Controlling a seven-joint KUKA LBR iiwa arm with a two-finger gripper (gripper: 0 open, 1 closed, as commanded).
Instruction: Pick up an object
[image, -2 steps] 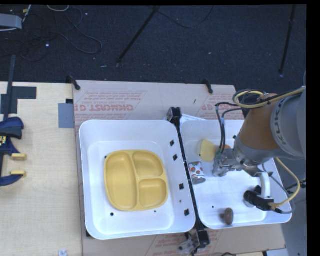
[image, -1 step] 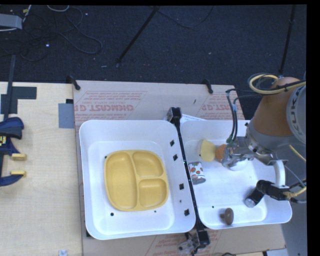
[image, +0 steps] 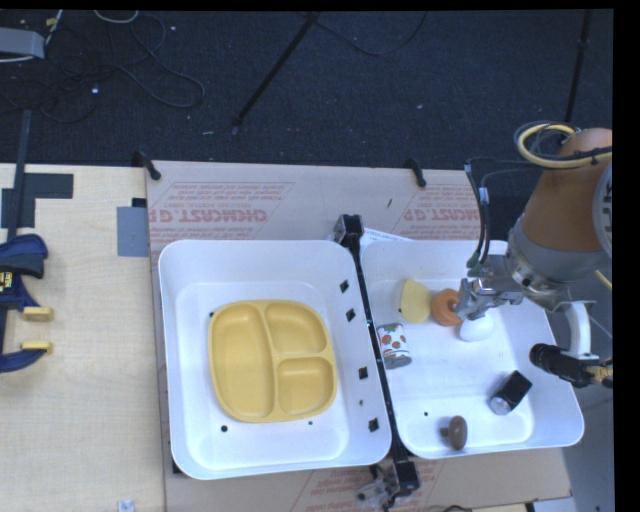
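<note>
The gripper (image: 478, 318) hangs low in the right bin (image: 560, 425), its metal end poised over a small white piece (image: 476, 328) and just beside an orange object (image: 445, 306). From this slanted overhead angle the jaws are masked by the wrist hardware, so it cannot be told whether they are spread or closed, and nothing is plainly seen pinched in them. The white piece may be part of the tool or a loose item; the view does not settle it.

Touching or nearly touching the orange object on its left lies a pale yellow object (image: 414, 298). Nearer the divider between the bins stands a small can (image: 394, 345) with a red-patterned label. Well apart, toward the bin's front, rest a black block (image: 512, 390) and a brown lump (image: 456, 431). All of these sit on the bin floor; none is lifted.

The left bin (image: 180, 300) carries a yellow divided tray (image: 271, 358), lying flat and away from the arm (image: 560, 215), which reaches in from the right.

As a judgement, the pick is at the approach or grasp stage: the tool is down among the objects, most likely aimed at the orange one or the white piece, but closing, securing and lifting appear not yet done.
</note>
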